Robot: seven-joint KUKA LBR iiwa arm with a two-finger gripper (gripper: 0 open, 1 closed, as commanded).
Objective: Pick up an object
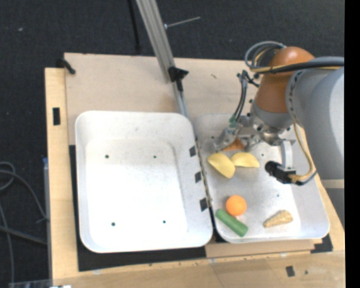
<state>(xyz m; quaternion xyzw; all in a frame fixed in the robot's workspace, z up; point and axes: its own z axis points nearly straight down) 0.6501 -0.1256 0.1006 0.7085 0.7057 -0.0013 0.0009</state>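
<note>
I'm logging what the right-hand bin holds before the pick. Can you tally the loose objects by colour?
Yellow: 2, one and another
Orange: 1, the ball
Green: 1, the stick
Tan: 1, the wedge
Total: 5
Something orange-brown shows under the gripper; too hidden to count.

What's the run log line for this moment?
arm: over right bin | gripper: low at far edge | nearest: yellow pieces | also: orange, green item
</note>
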